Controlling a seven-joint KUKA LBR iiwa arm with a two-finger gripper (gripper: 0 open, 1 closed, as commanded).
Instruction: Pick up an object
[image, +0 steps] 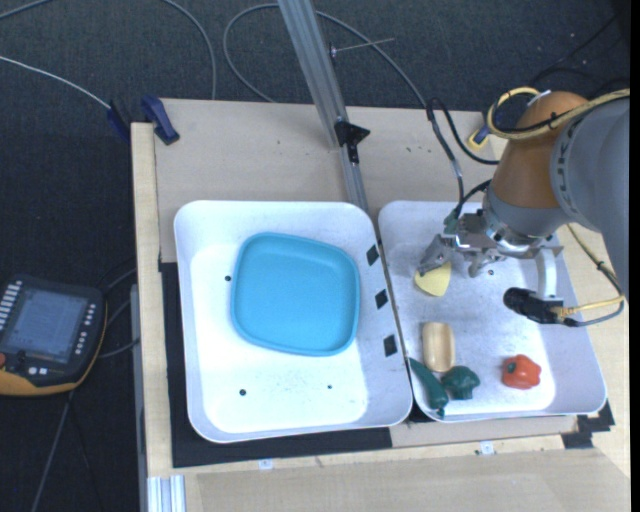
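The right bin (560, 330) holds several small things. A pale yellow wedge (434, 282) lies near its upper left. A tan cylinder (437, 345) sits below that, a dark green piece (447, 383) lies at the front left corner, and a red pepper-like thing (520, 371) sits at the front right. My gripper (458, 262) hangs low over the bin's upper left, and its tip is right beside the yellow wedge. From this angle I cannot see whether the wedge is touched or held.
The left bin (200, 300) carries a blue square plate (295, 293). A slanted metal pole (322, 80) rises behind the gap between the bins. Cables trail over the right bin's far side near the arm. A teach pendant (45, 330) lies off the bench to the left.
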